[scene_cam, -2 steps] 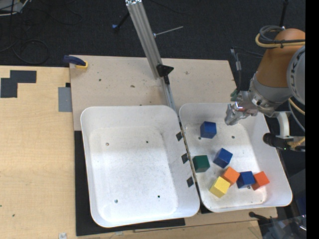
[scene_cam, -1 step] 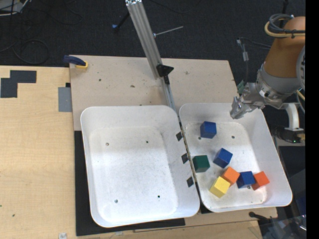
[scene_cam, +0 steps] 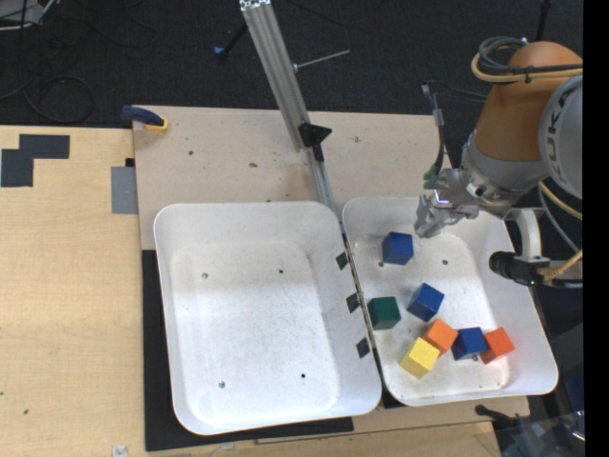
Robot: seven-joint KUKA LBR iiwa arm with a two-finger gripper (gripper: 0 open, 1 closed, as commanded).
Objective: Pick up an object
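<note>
Blocks in the right bin (scene_cam: 533, 374): three blue, two orange, one green, one yellow.

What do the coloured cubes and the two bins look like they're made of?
The small coloured cubes, such as the blue one and the yellow one, look like painted wood or plastic: flat matte faces, crisp edges; the look leaves it open. The shallow white bins look like moulded plastic: rounded corners, smooth rims, slight sheen.

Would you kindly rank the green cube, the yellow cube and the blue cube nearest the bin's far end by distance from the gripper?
From the gripper:
1. Blue cube, just below-left of it.
2. Green cube, by the divider between the bins.
3. Yellow cube, toward the bin's near edge.
</note>
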